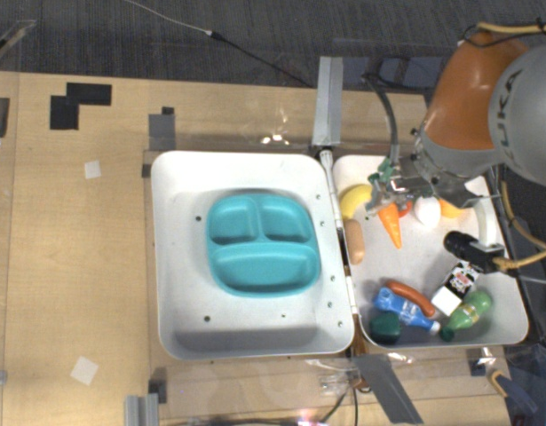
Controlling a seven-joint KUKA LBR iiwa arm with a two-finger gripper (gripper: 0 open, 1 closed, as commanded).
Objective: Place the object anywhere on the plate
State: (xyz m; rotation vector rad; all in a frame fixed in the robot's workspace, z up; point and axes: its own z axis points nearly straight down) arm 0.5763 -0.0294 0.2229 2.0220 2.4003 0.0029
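We see an orange toy carrot [393, 224] in the right bin [512, 327], pointing down beneath the gripper [390, 193]. We cannot tell its grip. The teal plate [257, 242] waits in the left bin [179, 238]. We judge grasping underway; next, lift and carry leftward.

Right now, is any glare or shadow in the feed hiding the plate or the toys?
Camera view: the turquoise plate is evenly lit and sharp; small glare spots sit on the bench above the left bin; the arm shades the right bin's top, where the claw hangs over the toy carrot.
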